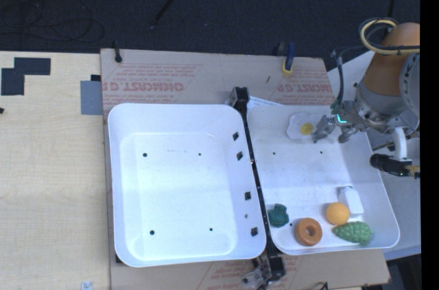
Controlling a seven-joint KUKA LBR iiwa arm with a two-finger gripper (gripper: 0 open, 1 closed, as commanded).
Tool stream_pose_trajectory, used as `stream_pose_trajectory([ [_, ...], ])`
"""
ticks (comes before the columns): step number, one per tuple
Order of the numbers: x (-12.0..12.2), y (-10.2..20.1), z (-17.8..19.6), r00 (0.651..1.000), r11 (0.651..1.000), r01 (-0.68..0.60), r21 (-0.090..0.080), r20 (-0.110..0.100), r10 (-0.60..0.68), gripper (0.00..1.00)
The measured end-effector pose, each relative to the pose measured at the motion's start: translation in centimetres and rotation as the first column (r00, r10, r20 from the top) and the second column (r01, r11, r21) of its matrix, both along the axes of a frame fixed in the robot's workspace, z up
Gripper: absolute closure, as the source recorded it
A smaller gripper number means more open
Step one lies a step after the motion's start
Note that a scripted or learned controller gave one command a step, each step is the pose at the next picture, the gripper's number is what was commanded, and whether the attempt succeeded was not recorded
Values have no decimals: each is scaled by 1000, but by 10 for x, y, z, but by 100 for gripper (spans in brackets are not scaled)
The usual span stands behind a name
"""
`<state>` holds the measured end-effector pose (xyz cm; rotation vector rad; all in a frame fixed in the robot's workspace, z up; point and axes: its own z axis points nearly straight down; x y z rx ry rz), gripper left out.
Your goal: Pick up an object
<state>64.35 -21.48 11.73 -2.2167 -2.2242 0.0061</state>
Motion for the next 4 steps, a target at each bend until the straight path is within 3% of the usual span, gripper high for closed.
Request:
stream_pose_trajectory([
  [1,0,-1,10,1000,1000,1,0,0,-1,100],
  [2,0,-1,10,1000,1000,0,0,0,0,0],
  [3,0,-2,21,1000,1000,1,-1,1,-1,100],
  [4,0,-2,20,1000,1000,0,-1,0,0,0],
])
